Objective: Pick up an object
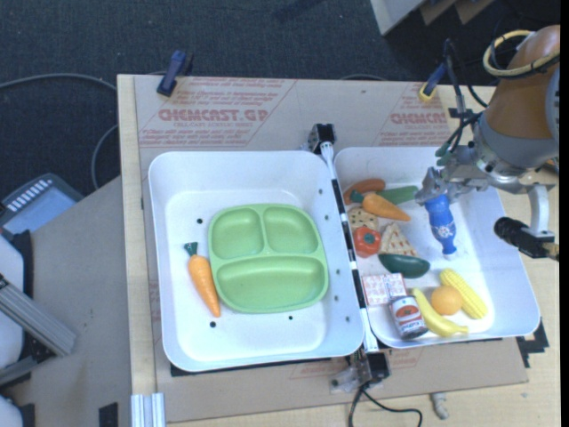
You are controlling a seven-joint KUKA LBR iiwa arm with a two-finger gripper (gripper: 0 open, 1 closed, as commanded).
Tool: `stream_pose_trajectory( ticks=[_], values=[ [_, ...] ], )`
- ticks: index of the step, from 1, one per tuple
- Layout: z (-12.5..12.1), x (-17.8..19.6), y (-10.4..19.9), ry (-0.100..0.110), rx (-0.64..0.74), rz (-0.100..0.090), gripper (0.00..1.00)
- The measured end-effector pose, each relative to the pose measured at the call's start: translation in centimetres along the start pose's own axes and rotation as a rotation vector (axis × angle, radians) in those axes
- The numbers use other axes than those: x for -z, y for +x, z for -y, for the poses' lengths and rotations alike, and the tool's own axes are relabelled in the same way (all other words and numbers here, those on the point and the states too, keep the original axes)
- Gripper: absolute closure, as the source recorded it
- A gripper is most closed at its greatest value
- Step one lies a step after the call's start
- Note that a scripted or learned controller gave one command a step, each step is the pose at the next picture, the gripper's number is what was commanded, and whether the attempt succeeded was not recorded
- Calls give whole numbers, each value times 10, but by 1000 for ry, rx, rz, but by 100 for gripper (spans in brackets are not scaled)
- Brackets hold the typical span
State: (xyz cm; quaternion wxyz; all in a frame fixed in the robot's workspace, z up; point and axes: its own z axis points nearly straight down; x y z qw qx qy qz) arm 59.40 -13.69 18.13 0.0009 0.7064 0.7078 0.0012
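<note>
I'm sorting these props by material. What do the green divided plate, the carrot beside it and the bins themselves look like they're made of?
The green divided plate looks like moulded plastic: one even colour, rounded compartment walls, a soft matte sheen. The carrot is probably toy plastic too, uniformly orange and smooth with a stubby green top, though rubber can't be ruled out. The left bin seems to be thin formed white plastic, with rounded corners and a glossy rim.

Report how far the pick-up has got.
Done: the arm has reached into the right bin, and the pincer sits at the top of the blue bottle. In hand: apparently closing on the bottle, but a grasp cannot be confirmed from this view, and the bottle looks to be still down in the bin. Left: a clear lift. The carrot and green plate lie in the left bin.
</note>
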Motion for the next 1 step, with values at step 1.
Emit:
stream_pose_trajectory(
  ticks=[1],
  values=[
    [10, 15, 60, 5, -1, -1, 100]
  ],
)
